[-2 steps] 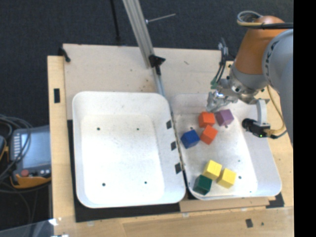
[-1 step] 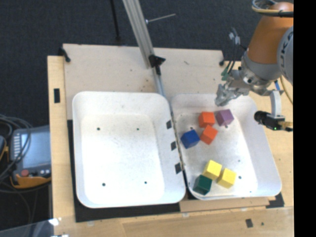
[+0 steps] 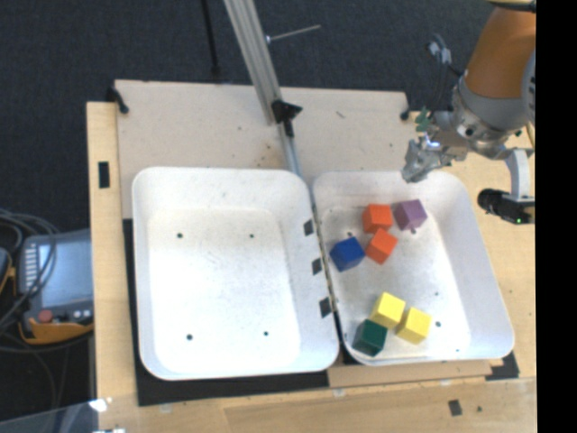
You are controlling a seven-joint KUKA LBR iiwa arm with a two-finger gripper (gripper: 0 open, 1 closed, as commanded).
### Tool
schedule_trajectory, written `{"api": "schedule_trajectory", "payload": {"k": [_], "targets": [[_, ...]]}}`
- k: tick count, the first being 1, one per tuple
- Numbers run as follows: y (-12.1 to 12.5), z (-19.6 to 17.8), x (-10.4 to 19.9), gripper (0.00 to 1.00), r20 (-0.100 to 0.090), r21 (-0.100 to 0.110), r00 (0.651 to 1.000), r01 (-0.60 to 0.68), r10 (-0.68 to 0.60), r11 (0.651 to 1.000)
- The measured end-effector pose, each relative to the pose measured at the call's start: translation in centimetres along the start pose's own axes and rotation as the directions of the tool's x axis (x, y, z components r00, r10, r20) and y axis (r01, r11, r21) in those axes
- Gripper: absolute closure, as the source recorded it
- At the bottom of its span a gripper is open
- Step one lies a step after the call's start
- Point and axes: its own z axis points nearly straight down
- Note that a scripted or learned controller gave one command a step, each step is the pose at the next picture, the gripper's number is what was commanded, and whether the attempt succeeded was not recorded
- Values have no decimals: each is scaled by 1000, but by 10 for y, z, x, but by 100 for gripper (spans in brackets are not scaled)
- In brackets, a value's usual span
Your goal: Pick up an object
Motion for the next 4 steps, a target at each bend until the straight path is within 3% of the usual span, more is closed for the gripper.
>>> {"api": "schedule_trajectory", "payload": {"k": [2,3,4], "targets": [[5,7,104,100,-1,6,1000,4,-4,1000],[23,12,156,100,-1,4,1000,5,-5,1000],[18,16,206,100,-1,7,1000,4,-4,1000]]}}
